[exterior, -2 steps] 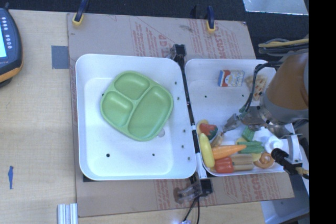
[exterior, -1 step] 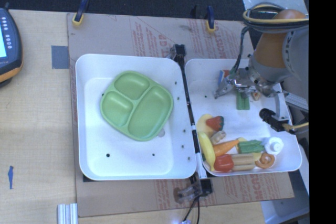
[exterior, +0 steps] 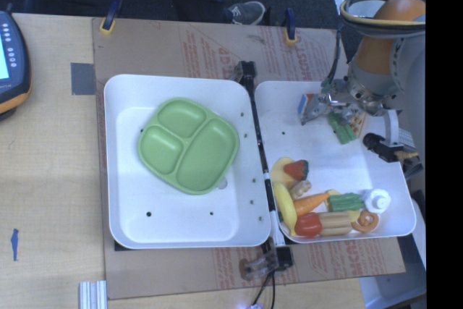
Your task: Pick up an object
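My gripper (exterior: 312, 110) hovers over the back part of the right bin (exterior: 282, 101), on the arm reaching in from the right. Just to its right, under the wrist, a green and orange object (exterior: 343, 128) lies on the bin floor. A heap of toy food fills the bin's front: a yellow banana (exterior: 284, 200), a red piece (exterior: 296, 170), an orange carrot (exterior: 315, 202), a red tomato (exterior: 307, 226), a green piece (exterior: 346, 201) and a white bottle (exterior: 377, 199). I see nothing held by the gripper.
The left bin (exterior: 123, 155) holds a green divided plate (exterior: 189, 145). A divider rail (exterior: 257, 148) runs between the bins. A handheld pendant (exterior: 11, 61) lies at the far left of the bench. Someone's shoe (exterior: 246, 11) is beyond the back edge.
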Controlling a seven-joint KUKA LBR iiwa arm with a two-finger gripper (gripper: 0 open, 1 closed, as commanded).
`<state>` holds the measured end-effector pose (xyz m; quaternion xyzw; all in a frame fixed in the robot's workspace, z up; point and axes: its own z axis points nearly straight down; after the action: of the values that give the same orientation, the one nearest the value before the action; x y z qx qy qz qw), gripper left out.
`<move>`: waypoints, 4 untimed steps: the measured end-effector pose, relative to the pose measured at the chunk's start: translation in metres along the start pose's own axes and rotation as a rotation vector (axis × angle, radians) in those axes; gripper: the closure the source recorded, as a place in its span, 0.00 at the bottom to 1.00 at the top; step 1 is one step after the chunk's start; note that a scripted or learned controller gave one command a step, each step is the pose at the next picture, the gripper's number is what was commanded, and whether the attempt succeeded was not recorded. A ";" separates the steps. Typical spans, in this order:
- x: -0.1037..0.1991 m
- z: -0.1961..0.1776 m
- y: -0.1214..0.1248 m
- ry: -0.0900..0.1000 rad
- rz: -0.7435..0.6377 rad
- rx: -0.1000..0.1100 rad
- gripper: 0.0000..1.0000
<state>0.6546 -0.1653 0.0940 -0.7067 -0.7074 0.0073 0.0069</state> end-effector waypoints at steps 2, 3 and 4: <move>-0.047 -0.057 -0.069 0.000 -0.001 -0.014 0.00; -0.046 0.006 -0.023 0.000 -0.006 -0.016 0.00; -0.047 -0.009 -0.023 -0.001 -0.007 -0.017 1.00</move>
<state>0.6319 -0.2126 0.1032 -0.7042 -0.7100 0.0017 0.0004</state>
